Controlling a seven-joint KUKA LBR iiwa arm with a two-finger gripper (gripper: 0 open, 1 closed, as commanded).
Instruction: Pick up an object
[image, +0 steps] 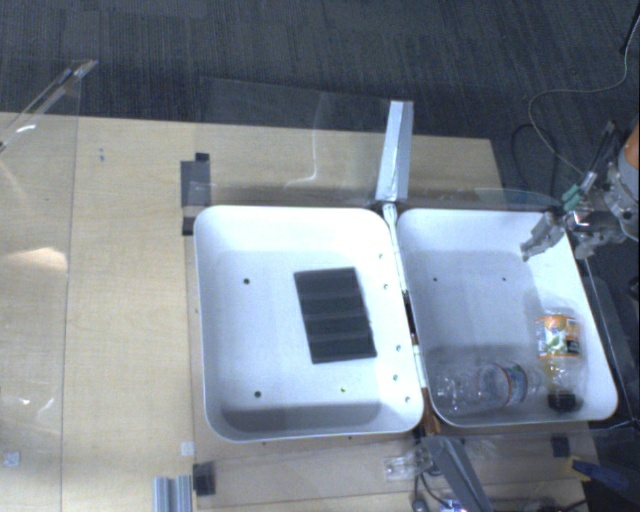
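Pale wood bench (110, 330), glossy white bins (225, 300), ribbed black slab (334, 314)

2 white bins: one (215, 330) well left of the claw (548, 237), the other (450, 245) under and just left of it. 1 black ribbed pad (334, 314), in the far bin, well left and below the claw. 2 clear plastic bottles in the near bin: 1 w/ orange label (558, 350) straight below the claw, dark cap at its low end; 1 lying on its side (478, 386), below and slightly left of the claw. 1 claw, 1 arm.
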